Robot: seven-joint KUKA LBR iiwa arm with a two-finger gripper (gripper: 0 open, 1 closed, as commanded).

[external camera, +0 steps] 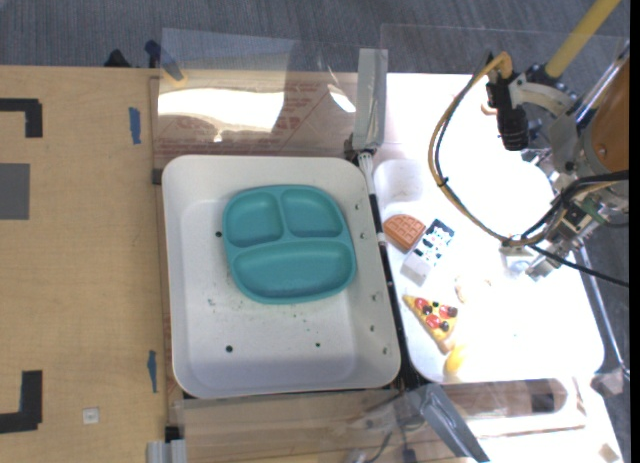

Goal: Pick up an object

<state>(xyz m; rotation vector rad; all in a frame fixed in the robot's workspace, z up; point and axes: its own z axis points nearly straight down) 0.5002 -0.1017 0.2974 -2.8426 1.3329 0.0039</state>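
2 white bins (190, 281), 1 teal plate (288, 243), perhaps 5 small toys (436, 317).

Robot lab: taped plywood bench (80, 251), two white bins (190, 351), toy food (433, 317)

The left bin (190, 281) looks like smooth white plastic with a soft sheen, flecked with small dark specks. In it lies a teal divided plate (289, 242), matt plastic with rounded, moulded edges. The right bin (560, 331) is white too, so brightly lit that its finish washes out. The waffle piece (405, 230) has a ridged, orange-brown surface; the pizza slice (434, 316) looks like painted toy plastic. The tabletop (75, 251) is pale, matt wood-like board marked with black and blue tape. A clear, glossy sheet (250, 101) reflects light behind the left bin. Black and yellow cables (450, 166) look smooth and rubbery.
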